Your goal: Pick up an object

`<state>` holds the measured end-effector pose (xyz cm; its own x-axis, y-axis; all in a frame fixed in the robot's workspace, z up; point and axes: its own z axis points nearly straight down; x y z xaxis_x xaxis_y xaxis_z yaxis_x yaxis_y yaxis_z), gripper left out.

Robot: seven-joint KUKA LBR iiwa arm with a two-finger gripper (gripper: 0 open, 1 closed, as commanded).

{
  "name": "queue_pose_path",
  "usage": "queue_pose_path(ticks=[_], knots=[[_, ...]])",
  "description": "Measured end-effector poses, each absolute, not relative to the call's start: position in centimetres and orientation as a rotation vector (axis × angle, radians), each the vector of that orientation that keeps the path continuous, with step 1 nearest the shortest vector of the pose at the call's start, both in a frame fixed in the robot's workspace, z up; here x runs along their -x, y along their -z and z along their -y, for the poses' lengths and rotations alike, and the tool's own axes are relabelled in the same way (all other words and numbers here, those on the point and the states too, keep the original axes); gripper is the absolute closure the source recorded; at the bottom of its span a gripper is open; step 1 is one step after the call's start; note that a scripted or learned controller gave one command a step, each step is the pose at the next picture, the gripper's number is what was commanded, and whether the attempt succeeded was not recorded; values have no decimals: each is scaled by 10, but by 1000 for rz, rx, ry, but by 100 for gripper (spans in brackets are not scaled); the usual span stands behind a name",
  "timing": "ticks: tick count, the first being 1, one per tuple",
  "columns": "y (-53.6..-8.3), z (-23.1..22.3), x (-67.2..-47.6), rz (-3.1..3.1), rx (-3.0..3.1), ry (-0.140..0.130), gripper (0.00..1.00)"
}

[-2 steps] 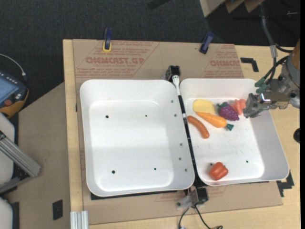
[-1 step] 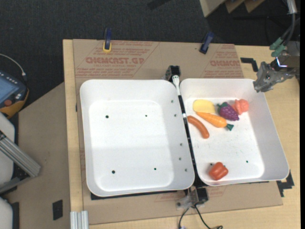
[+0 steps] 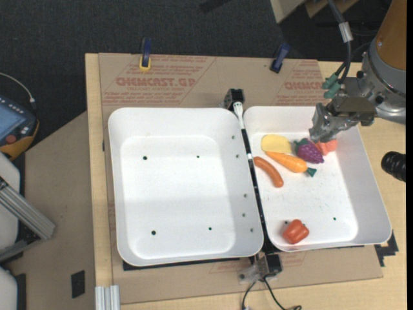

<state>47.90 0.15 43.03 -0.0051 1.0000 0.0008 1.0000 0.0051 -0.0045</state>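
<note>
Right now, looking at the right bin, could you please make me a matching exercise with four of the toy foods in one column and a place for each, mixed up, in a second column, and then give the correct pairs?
Things:
1. red pepper
2. purple grapes
3. orange carrot
4. sausage

Places:
A. closest to the divider between the bins
B. just under the pincer
C. alone at the near end of the right bin
D. between the sausage and the grapes

Pairs: 1-C, 2-B, 3-D, 4-A
</note>
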Motion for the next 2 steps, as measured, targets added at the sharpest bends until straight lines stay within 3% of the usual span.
queue_pose_path(ticks=[1,2], knots=[[-542,-61,-480,2236,2218,21,100],[-546,-58,-480,2226,2223,7,100]])
